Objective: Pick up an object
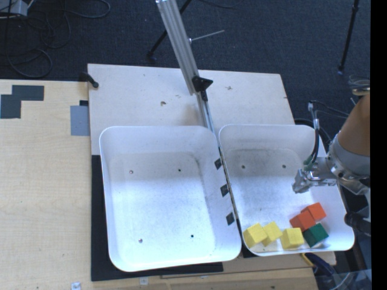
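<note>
A: Largest first?

B: The left bin [160,198] lies well left of the gripper [300,185]; the right bin [266,139] sits under it. The arm [354,144] is cut off at the frame's right edge.

A: The blocks?

B: Below the gripper, in the right bin's near corner, apart from it: an orange block [310,214] touching a green block [315,234], then three yellow blocks [273,233] in a row further left.

A: Is it gripping anything?

B: Nothing shows between the fingers, but they're small and blurred; I cannot tell whether they're spread or closed.
</note>
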`<state>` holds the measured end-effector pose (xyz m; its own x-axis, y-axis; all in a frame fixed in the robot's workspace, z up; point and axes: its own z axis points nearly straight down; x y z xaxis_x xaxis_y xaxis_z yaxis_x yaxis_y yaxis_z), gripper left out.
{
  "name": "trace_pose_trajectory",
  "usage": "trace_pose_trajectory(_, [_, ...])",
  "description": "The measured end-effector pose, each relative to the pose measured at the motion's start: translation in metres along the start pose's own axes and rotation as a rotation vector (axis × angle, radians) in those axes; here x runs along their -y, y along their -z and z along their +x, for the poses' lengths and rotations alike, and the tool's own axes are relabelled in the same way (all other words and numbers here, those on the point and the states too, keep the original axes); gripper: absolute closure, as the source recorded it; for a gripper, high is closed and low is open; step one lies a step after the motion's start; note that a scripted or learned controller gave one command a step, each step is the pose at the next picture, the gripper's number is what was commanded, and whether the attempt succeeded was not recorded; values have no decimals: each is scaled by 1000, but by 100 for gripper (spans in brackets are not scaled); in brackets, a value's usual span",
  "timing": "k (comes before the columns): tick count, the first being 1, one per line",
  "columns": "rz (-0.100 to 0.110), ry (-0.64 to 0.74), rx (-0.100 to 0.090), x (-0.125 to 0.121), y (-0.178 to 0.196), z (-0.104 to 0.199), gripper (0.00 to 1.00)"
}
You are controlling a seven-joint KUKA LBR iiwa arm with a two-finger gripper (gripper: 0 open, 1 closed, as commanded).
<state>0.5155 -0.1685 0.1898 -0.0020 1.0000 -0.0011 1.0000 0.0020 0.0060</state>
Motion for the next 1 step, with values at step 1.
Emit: trace_pose_trajectory(1, [6, -4, -3, 29, -99, -7, 100])
